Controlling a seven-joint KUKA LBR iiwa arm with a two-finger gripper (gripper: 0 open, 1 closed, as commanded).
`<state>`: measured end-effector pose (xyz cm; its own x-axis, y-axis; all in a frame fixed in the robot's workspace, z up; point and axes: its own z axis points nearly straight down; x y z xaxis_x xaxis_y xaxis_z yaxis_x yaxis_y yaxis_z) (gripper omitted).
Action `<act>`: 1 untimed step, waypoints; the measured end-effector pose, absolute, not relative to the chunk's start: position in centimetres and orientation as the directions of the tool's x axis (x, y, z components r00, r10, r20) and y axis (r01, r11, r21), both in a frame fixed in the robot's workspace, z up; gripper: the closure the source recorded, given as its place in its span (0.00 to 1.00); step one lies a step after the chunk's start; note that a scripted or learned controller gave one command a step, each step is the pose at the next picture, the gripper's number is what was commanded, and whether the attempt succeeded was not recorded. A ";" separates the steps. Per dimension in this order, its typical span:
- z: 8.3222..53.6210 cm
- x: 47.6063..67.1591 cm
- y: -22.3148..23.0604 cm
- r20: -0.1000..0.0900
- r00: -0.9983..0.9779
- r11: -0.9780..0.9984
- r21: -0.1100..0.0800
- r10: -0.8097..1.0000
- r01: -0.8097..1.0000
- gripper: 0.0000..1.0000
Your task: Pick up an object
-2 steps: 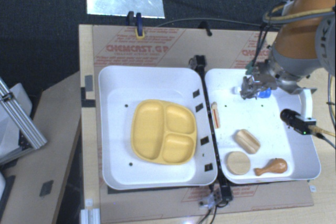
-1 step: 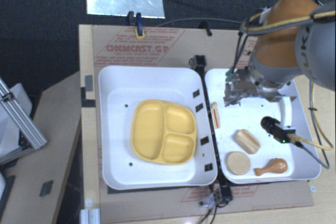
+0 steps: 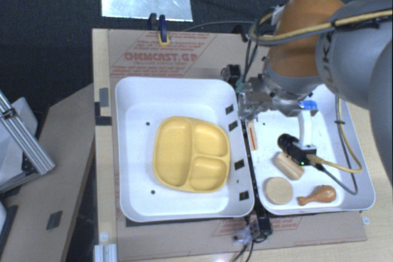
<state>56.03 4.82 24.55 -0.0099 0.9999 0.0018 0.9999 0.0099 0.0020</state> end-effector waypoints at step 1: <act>24.6 55.3 9.4 0.002 -0.009 0.009 0.001 1.000 1.000 1.00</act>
